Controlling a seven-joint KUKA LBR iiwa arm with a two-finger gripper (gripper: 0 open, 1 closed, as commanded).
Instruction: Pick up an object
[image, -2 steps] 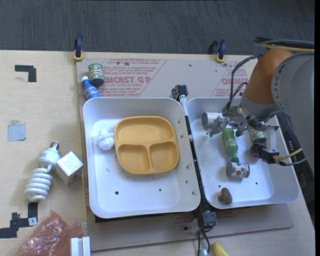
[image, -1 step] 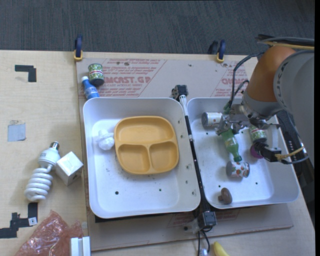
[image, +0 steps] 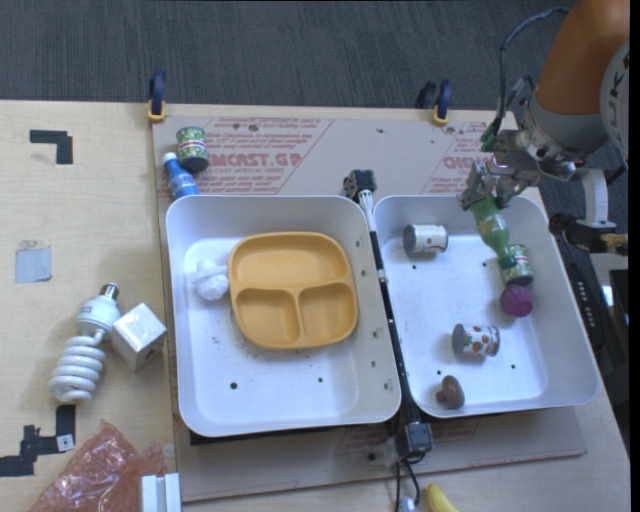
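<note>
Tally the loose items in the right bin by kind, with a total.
Green bottle, at the gripper: 1
Small cans: 2
Purple ball: 1
Brown lump: 1
Total: 5

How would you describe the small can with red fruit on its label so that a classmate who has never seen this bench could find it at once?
Start at the right-hand bin. In its lower middle, below the purple ball and above the brown lump, lies the fruit-label can. The other can, near the bin's top left corner, has a plain white label with a red stripe; this one shows red fruit.
</note>
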